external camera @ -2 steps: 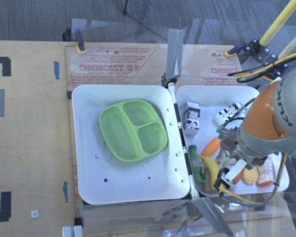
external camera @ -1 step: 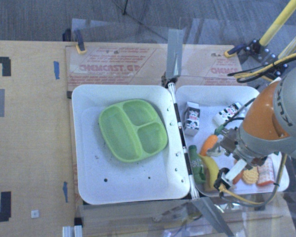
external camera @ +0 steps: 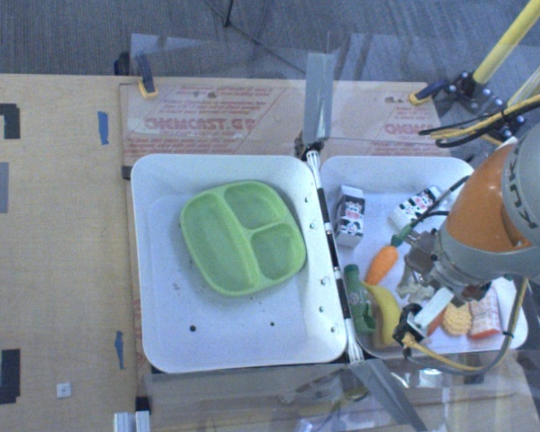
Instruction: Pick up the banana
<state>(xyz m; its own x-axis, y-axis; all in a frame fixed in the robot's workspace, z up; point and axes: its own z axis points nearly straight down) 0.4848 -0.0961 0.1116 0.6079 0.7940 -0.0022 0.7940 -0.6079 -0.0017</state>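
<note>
Banana (external camera: 384,308) lies just view-left of your pincer (external camera: 416,286), with the carrot (external camera: 382,264) beyond it; you cannot tell whether the pincer is open or holding anything.

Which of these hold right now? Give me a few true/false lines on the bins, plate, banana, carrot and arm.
1. The green divided plate lies in the left bin. True.
2. The banana lies on the plate. False: it lies in the right bin, near the wall shared with the left bin.
3. The carrot lies in the right bin, just beyond the banana's upper end in the view. True.
4. The arm hangs over the left bin. False: it is over the right bin, close to the banana.
</note>
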